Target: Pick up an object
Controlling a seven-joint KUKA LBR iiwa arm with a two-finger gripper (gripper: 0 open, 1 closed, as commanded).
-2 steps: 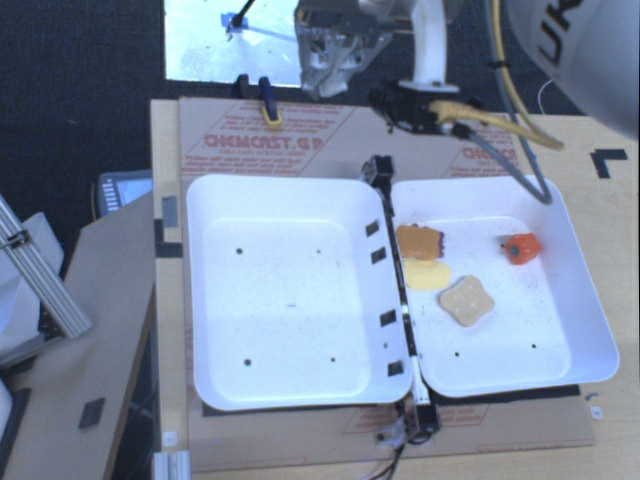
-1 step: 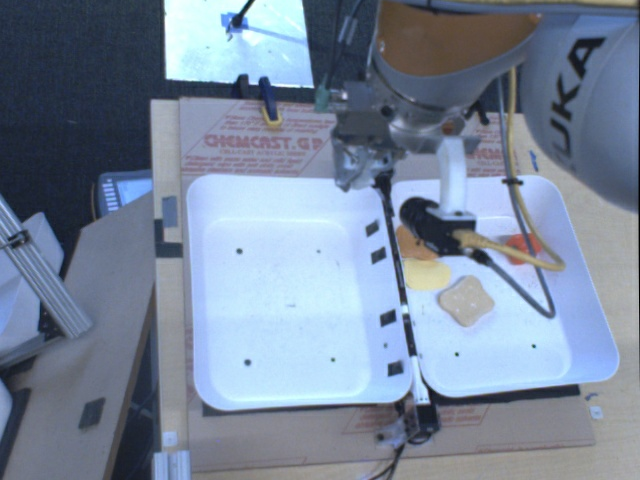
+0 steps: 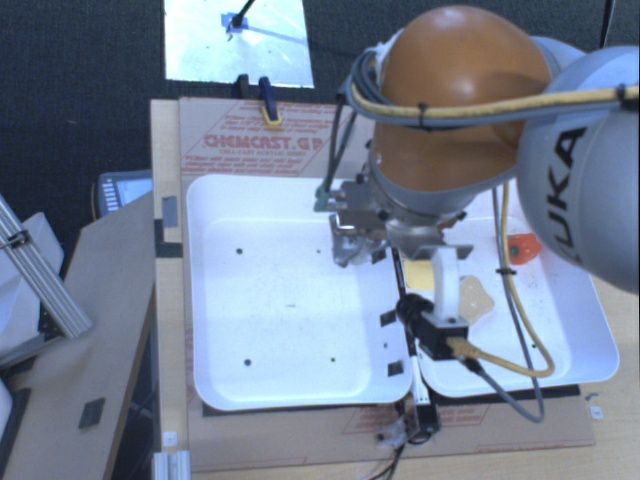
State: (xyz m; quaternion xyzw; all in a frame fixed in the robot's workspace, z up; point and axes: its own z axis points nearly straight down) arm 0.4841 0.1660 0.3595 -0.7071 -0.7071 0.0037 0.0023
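Cardboard [image 3: 250, 143] with red lettering lies flat on the tabletop [image 3: 120, 318] under 2 shallow white bins. On its far edge, beyond the end effector [image 3: 356, 240] and to its left, sits a yellow-and-black clamp [image 3: 268, 108]. Farther back lies a silvery square plate [image 3: 235, 28]. An aluminium rail [image 3: 45, 288] slants at the view's far left, well apart from the end effector.

The arm's orange dome [image 3: 460, 88] and grey link [image 3: 590, 168] hang over the bins. They cover the far part of the right bin [image 3: 570, 338] and the top of the end effector, so whether it is open or closed cannot be told. It hovers at the seam between the bins, over the right edge of the left bin [image 3: 280, 308], whose floor shows a few small dark specks.

The right bin holds 3 things, all to the end effector's right and none touching it. A yellow piece [image 3: 420, 273] is nearest, partly hidden by robot hardware. A tan piece [image 3: 477, 298] lies just beyond it, and an orange object [image 3: 523, 249] sits farther right beside a yellow cable.
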